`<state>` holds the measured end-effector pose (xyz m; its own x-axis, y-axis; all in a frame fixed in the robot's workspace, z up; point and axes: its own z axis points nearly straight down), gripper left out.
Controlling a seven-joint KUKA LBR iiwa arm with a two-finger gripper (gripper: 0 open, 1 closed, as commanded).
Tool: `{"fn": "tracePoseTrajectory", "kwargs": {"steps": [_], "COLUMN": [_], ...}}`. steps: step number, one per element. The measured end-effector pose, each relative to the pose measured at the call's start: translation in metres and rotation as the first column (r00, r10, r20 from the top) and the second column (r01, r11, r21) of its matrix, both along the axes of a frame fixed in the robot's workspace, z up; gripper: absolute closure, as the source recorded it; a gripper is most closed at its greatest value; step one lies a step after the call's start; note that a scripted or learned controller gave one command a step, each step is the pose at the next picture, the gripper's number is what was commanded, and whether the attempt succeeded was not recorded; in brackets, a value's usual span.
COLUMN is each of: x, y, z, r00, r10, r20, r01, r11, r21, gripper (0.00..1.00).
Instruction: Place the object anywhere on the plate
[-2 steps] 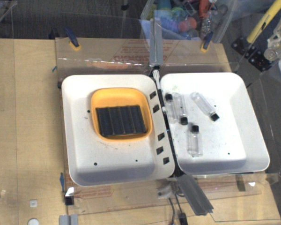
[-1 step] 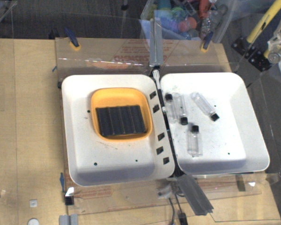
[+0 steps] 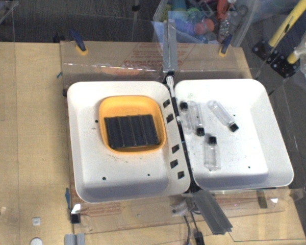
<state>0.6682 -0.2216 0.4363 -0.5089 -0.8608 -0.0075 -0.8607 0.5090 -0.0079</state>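
An orange plate with rounded corners lies in the left white bin. A dark, ribbed rectangular block rests flat on the plate and covers most of its middle. In the right white bin lie several clear vials with black caps. Two of them lie close together near the divider, one lies slanted further right, and one lies nearer the front.
A dark divider strip with black tabs runs between the two bins. Behind the bins stands a clear tub of coloured toys. A yellow and black fixture sits at the upper right. Wooden bench surface surrounds the bins.
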Motion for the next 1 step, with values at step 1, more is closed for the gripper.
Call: {"fn": "tracePoseTrajectory", "kwargs": {"steps": [1], "x": [0.0000], "y": [0.0001], "z": [-0.0003], "r00": [0.957], "r10": [0.291], "r20": [0.000], "r01": [-0.291], "r11": [0.957], "r21": [-0.002], "gripper": [1.00]}}
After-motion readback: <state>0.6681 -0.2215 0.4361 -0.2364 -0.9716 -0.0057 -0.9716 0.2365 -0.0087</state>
